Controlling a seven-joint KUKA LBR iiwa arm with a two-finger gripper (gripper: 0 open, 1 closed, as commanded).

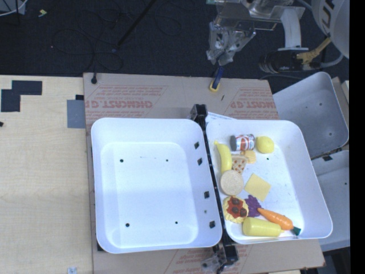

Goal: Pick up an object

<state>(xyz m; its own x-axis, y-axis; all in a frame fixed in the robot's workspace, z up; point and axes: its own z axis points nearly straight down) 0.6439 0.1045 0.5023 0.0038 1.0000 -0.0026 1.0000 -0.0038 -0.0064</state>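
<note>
The gripper hangs at the top of the frame, above the bins. The right bin holds a banana, can, lemon, carrot, cheese wedge and round cracker. The left bin lies beside it.

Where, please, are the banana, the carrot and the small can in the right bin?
banana (223, 156): camera view, middle of its curved yellow body.
carrot (275, 216): camera view, middle of the orange root.
small can (243, 142): camera view, its red and white side, lying flat.
</note>
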